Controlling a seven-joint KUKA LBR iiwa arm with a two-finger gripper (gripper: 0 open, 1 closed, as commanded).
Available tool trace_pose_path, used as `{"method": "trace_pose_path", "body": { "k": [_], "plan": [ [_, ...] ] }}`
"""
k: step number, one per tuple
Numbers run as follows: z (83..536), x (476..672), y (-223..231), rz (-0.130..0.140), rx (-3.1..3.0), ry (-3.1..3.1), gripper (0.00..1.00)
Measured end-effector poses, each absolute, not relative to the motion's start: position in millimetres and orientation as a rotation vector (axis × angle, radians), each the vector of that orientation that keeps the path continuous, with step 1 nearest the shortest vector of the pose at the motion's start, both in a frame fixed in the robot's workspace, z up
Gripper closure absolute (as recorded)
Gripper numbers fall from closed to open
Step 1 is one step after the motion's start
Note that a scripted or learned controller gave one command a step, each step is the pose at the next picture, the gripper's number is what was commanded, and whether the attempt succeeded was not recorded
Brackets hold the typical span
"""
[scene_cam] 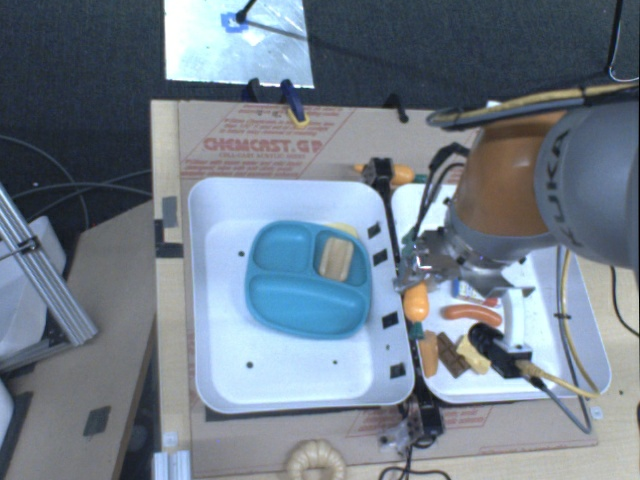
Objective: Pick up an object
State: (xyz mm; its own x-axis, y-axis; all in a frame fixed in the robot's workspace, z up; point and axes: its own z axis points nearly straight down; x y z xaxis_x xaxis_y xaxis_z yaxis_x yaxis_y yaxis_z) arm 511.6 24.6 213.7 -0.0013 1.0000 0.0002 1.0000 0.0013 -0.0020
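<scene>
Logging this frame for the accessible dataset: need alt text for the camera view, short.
A grey arm with an orange band reaches from the right over the right white bin, which holds small food toys including an orange carrot and a sausage. The left white bin holds a blue divided plate with a tan block in one compartment.

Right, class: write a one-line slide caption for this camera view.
KUKA arm reaches over the right bin of toy food; a blue tray sits in the left bin.

Even overhead light, soft shadows, slight blur.
</scene>
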Motion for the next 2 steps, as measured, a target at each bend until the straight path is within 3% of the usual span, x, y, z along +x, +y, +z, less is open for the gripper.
{"method": "trace_pose_path", "body": {
  "k": [2],
  "plan": [
    [231.6,511.6,35.4,-0.003,-2.216,-2.228,1.0]
  ]
}}
